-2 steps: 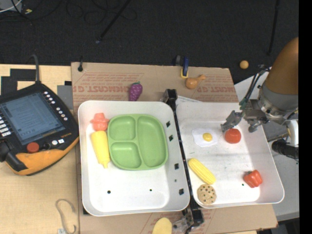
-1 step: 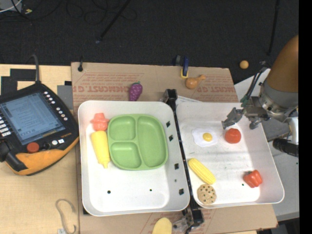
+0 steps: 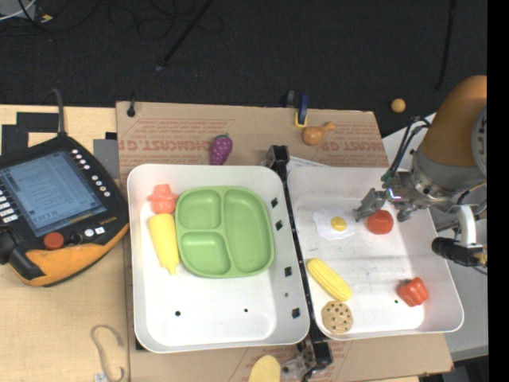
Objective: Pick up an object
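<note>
Red tomato (image 3: 380,223) sits in the right bin (image 3: 433,323), just beside the gripper (image 3: 382,203); whether its fingers are spread or clenched, I cannot tell. Fried egg (image 3: 334,225), corn (image 3: 328,279), cookie (image 3: 337,317) and pepper (image 3: 413,292) lie nearby.

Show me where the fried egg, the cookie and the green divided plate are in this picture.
fried egg (image 3: 335,225): camera view, on the white beside its yolk.
cookie (image 3: 337,317): camera view, middle of its top face.
green divided plate (image 3: 223,233): camera view, on the ridge between its compartments.
</note>
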`<action>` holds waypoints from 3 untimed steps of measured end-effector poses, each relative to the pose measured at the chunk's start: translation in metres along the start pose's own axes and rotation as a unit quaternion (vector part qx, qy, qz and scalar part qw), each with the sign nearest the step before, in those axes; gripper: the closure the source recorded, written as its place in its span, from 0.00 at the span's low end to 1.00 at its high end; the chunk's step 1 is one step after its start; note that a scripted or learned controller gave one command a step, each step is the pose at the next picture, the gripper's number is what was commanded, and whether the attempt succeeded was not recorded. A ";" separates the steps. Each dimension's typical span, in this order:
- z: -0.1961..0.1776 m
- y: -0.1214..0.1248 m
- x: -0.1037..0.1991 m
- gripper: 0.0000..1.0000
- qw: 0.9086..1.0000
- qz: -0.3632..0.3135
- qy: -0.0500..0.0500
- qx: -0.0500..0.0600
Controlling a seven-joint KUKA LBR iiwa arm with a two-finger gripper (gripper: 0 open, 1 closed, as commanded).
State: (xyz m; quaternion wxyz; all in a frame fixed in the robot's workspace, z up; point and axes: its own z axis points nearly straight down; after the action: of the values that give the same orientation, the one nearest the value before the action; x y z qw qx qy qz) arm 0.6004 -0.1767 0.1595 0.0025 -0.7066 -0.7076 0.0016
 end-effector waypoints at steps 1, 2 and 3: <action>0.043 0.002 0.006 0.00 1.000 -0.002 0.000 -0.001; 0.074 0.000 0.007 0.00 1.000 0.001 -0.001 0.003; 0.061 0.003 0.007 1.00 1.000 0.001 0.001 -0.003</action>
State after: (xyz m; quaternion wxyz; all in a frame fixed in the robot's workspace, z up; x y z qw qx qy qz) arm 0.6033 -0.1691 0.0988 0.0012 -0.7071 -0.7071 -0.0008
